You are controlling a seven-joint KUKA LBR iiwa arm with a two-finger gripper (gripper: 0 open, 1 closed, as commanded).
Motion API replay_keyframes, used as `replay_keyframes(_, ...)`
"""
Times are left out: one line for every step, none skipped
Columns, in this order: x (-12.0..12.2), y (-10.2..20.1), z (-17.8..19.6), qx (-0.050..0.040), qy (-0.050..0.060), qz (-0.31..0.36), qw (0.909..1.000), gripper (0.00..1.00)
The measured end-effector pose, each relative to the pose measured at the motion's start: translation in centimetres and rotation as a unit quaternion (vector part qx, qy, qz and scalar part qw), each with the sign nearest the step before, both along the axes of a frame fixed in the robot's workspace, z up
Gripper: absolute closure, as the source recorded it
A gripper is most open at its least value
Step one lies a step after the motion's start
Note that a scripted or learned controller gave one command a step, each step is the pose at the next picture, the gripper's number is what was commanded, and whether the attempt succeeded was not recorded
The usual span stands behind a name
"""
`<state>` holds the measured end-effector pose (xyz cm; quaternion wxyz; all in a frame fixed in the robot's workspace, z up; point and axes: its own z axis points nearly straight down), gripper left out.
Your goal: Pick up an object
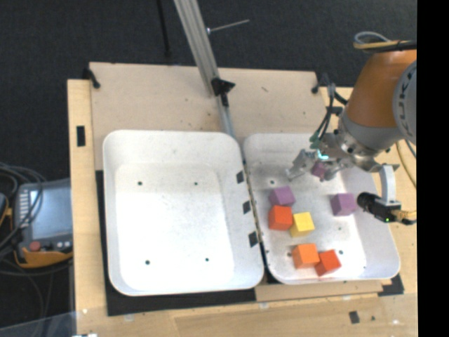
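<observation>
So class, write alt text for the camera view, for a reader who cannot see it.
A grey and orange arm's gripper hovers over the right bin, which contains purple, orange, yellow and red blocks, including an orange block touching a yellow block. The left bin sits alongside.

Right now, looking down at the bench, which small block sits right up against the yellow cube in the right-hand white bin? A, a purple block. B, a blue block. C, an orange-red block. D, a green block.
C: the orange-red foam block lies directly against the left side of the small yellow cube in the right-hand shallow white bin, while the purple blocks lie apart from it.
</observation>
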<state>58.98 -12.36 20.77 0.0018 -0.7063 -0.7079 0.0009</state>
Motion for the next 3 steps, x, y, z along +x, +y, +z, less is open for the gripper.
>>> replay_keyframes(0.1, 0.0, 0.3, -0.0003, -0.003, -0.001, 1.0, 0.0)
replay_keyframes(0.1, 0.4, -5.9, -0.001, 0.001, -0.002, 1.0, 0.0)
replay_keyframes(0.1, 0.3, -9.2, -0.0003, -0.002, -0.001, 1.0, 0.0)
